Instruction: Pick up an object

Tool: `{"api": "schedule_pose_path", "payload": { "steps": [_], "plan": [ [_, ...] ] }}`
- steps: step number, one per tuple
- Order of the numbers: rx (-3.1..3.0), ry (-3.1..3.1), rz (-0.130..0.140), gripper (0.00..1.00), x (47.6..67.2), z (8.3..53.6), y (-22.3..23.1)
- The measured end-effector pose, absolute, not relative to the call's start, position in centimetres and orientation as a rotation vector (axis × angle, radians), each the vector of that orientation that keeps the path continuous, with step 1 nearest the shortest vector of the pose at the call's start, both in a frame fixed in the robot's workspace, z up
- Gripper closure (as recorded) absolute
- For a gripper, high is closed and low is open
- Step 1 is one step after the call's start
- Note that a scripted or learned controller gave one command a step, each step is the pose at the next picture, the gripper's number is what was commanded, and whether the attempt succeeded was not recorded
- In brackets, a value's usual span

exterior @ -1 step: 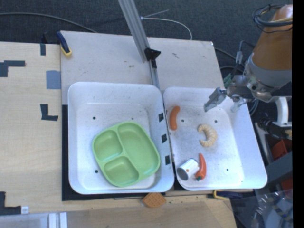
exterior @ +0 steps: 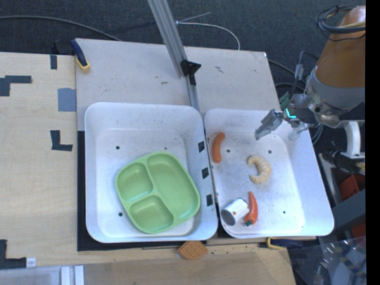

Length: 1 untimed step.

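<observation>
The end effector (exterior: pixel 280 123) hangs over the upper right corner of the right bin (exterior: pixel 309 218), its two fingers spread and nothing between them. The nearest candidate, a curled pale pastry piece (exterior: pixel 259 168), lies just below and a little left of it on the bin floor. A small sausage (exterior: pixel 217 146) sits further left, and a white cup (exterior: pixel 234 211) touching a carrot (exterior: pixel 252 209) lies well below. The pastry looks the safest choice: centre over its curve, descend straight, and close across its narrow width.

Fixed overhead camera; slanted down on both bins (exterior: pixel 92 159); arm (exterior: pixel 338 70) entering right.
</observation>
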<state>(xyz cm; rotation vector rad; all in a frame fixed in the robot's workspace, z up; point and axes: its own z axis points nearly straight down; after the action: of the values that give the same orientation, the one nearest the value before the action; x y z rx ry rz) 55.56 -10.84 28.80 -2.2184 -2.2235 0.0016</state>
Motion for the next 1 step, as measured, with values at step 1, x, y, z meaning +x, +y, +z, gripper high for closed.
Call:
{"api": "schedule_pose_path", "payload": {
  "steps": [1],
  "plan": [
    [-2.217,-2.22,0.006,0.0,55.15,24.4,-10.76]
  ]
}}
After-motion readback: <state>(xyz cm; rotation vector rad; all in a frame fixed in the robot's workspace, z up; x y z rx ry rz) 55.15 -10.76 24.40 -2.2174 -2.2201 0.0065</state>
